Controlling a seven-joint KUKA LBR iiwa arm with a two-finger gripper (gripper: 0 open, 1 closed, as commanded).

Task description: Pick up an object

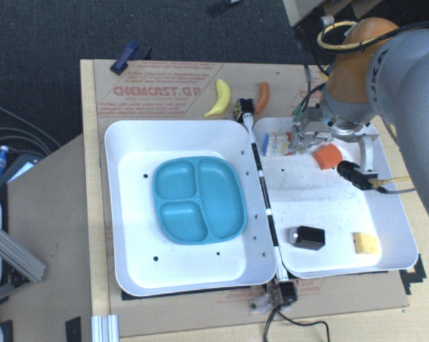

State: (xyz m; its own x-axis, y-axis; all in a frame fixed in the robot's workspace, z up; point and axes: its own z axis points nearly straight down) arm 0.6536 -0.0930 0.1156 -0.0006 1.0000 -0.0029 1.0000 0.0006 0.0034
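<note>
Bench (157, 91) with two white bins (129, 148), banana (219, 98), perhaps a carrot (261, 97).

A: What lies in the right bin (385, 258)?

B: Three loose things. An orange block (327, 156) sits toward the far side, tilted. A black boxy object (308, 237) lies near the bin's front, close to the divider between the bins. A small yellow block (366, 244), sponge-like, rests at the front right, well apart from the orange one.

A: And the left bin (129, 262)?

B: A blue divided plate (199, 199) with three compartments lies flat in its middle.
</note>
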